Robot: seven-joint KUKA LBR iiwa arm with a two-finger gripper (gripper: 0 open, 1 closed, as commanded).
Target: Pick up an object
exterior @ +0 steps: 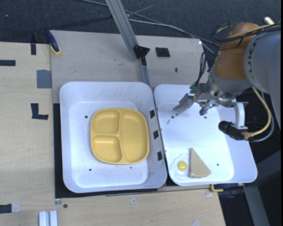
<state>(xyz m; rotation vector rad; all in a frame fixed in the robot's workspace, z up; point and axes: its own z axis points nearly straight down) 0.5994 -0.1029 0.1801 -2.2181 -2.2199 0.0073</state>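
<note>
Nearest the lens, left bin carrying a yellow divided plate. Beside it, right bin with tan wedge touching small yellow ball at front. Pincer spread wide, holding nothing, above right bin's back half.

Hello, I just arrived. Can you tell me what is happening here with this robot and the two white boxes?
A grey robot arm reaches in from the right, and its gripper hangs with fingers spread over the upper part of the right bin, holding nothing. Near that bin's front edge lie a tan wedge and a small fried egg toy, side by side and well away from the gripper. The left bin holds a yellow divided plate. Nothing has been picked up yet.
</note>
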